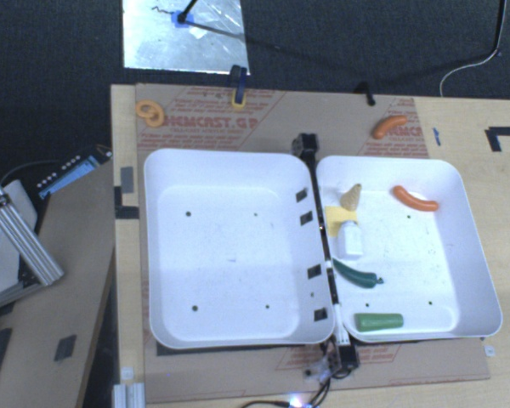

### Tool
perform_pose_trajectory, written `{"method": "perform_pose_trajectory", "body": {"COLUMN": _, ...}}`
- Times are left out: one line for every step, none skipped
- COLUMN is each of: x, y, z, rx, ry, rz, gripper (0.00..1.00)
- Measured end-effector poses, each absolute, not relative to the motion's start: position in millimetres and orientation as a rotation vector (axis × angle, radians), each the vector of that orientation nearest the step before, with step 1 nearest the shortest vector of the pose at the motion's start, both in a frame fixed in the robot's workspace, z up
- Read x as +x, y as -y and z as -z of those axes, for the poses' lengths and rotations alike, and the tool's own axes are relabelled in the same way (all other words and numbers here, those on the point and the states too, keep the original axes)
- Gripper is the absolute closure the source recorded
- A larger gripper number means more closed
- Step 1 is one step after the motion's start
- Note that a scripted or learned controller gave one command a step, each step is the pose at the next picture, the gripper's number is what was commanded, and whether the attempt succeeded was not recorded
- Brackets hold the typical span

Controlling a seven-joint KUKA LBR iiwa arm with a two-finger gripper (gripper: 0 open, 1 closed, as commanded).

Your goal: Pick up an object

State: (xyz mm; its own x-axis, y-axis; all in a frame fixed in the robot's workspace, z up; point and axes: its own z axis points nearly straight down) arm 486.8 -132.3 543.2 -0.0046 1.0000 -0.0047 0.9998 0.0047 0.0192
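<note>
The right bin (467, 253) holds several small items. An orange sausage (415, 198) lies near its back. A tan cone-shaped piece (350, 196) and a yellow piece (337, 218) sit by the left wall. A small white bottle (350, 240) lies just below them. A dark green pepper (355, 273) lies in front of the bottle, and a green cucumber-like piece (378, 320) rests at the front wall. The left bin (229, 245) has only its bare white floor.
Another orange sausage (389, 127) and an orange pretzel-like ring (150, 113) lie on the cardboard behind the bins. A yellow and blue clamp (237, 87) stands at the back edge. A metal frame (17, 236) is at the left.
</note>
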Motion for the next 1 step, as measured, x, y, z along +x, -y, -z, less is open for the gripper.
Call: {"method": "perform_pose_trajectory", "body": {"x": 512.2, "y": 172.9, "z": -535.1, "rx": 2.218, "ry": -2.217, "rz": -0.002, "gripper": 1.0}}
